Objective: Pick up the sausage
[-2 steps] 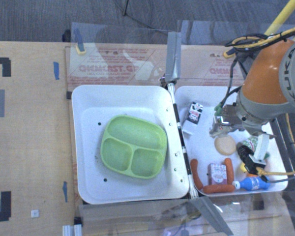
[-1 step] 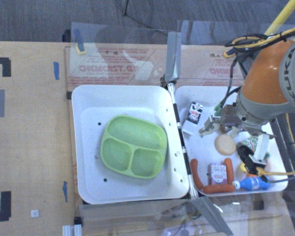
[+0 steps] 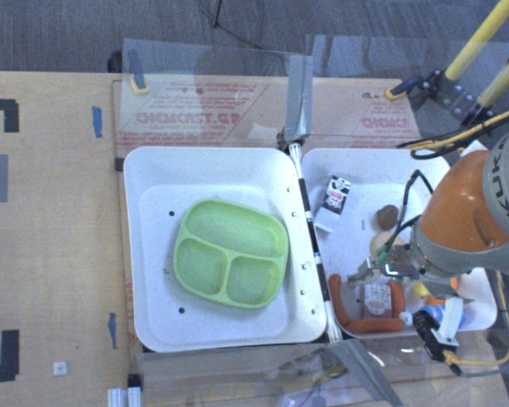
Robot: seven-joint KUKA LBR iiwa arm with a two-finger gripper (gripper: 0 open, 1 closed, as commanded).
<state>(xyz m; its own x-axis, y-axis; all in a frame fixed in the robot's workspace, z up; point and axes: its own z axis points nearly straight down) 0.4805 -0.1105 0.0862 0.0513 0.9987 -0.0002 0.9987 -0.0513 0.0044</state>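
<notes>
Sausage [image 3: 365,323] in right bin [image 3: 356,164], green tray [image 3: 230,252] in left bin [image 3: 153,227]

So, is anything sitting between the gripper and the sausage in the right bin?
Nothing visible blocks it. The gripper hangs directly over the sausage, which curves along the right bin's near-left corner. A small brown item and a black-and-white packet lie further back, out of the path.

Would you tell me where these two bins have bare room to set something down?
The left bin has bare floor around the green plate. The right bin is free along its far edge; its near end is crowded by the sausage and gripper.
</notes>
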